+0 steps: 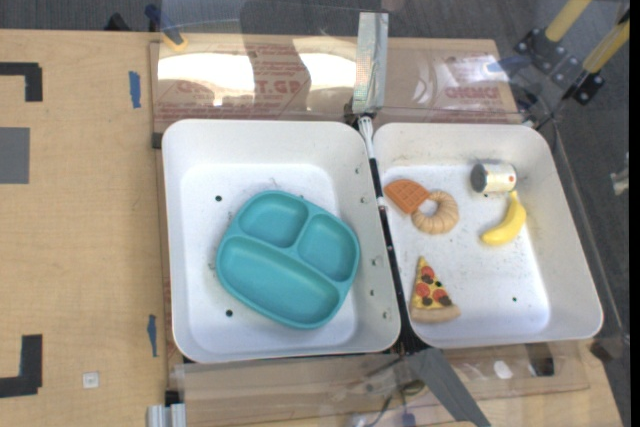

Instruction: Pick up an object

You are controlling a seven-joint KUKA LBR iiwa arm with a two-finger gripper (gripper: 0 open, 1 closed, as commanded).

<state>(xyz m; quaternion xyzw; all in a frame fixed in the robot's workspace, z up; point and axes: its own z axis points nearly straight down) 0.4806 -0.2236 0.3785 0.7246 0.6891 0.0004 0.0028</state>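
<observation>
The right white bin (560, 295) holds several small things. A tan ring-shaped donut (436, 213) lies near its left side, touching an orange flat piece (403, 194). A pizza slice toy (431, 291) rests lower down by the left wall. A yellow banana (505, 222) lies to the right. Just above the banana sits a small grey and white cylinder (493, 178).
The left white bin (190, 155) carries a teal divided plate (288, 258). Clear plastic panels (370, 65) stand behind both bins. A yellow pole with a black clamp (575, 5) crosses the upper right corner. Brown board covers the bench to the left.
</observation>
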